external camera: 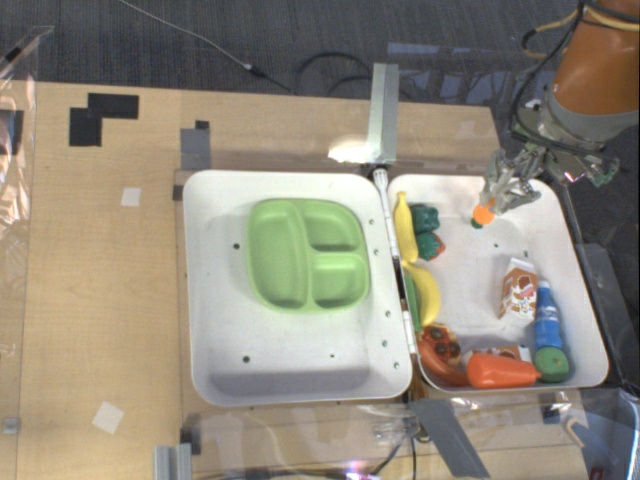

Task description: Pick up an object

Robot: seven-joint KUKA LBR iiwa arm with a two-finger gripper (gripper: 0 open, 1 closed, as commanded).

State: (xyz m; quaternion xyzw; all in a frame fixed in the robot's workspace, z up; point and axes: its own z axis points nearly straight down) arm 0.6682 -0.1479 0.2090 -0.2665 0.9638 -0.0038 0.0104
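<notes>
Two white bins sit side by side: the left bin bears a green tray, while the gripper pinches a small orange object above the right bin, clear of a banana.

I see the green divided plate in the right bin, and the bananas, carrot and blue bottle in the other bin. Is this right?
Not quite: the camera view shows the green divided plate in the left bin. The bananas, carrot and blue bottle lie in the right bin.
</notes>
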